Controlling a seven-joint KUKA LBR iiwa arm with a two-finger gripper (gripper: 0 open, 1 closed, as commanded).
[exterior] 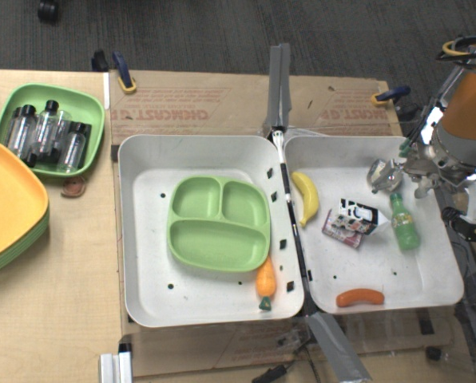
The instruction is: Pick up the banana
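One banana lies in right bin, well apart from jaws, beyond packet. Jaws' state we cannot tell. We judge: cross over green bottle, align across banana middle, descend slowly, avoid bin wall.
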